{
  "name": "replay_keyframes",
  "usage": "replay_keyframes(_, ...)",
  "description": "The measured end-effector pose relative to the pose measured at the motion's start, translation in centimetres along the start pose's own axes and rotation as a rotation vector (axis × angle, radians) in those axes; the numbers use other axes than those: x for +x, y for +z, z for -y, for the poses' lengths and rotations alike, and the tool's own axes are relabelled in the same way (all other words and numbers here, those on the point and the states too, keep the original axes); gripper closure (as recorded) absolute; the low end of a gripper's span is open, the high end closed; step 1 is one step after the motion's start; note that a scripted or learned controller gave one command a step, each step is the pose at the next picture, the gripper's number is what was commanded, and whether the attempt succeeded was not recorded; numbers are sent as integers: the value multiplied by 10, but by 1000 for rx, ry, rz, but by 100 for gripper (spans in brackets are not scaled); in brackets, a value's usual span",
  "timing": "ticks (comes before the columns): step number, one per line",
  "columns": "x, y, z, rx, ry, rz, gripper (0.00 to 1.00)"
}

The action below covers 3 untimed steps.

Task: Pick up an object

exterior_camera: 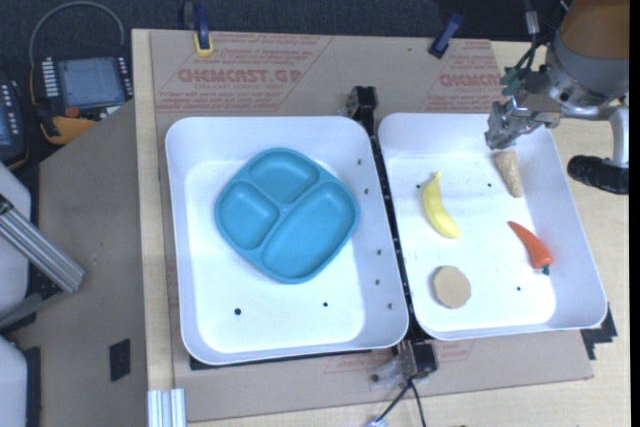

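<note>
Gripper [507, 137] hovered over the right bin's [480, 323] far edge (grip state unclear), bread stick [510, 173] just below, banana [439, 206], carrot [530, 245], cookie [451, 287] nearer, blue tray [287, 214] left.

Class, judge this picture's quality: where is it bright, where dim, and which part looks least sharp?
Camera view: both white bins are evenly lit and nearly washed out; the dark floor above stays dim; the blue plate and banana look fairly sharp; the gripper looks soft, its details hard to read.

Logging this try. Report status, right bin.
Gripper hovering over right bin's far end, above tan bread-like piece. Nothing seen held. Banana, carrot, round cookie untouched. No obstruction.
</note>
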<state>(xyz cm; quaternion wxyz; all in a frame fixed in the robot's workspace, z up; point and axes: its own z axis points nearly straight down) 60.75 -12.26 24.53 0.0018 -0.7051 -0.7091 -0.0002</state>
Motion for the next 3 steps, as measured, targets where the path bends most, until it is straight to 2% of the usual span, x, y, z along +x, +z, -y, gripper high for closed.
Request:
replay_keyframes(1,54,-6,6,-1,0,0,100)
replay_keyframes(2,106,12,13,1,0,0,100)
replay_keyframes(3,167,11,12,-2,-1,0,100)
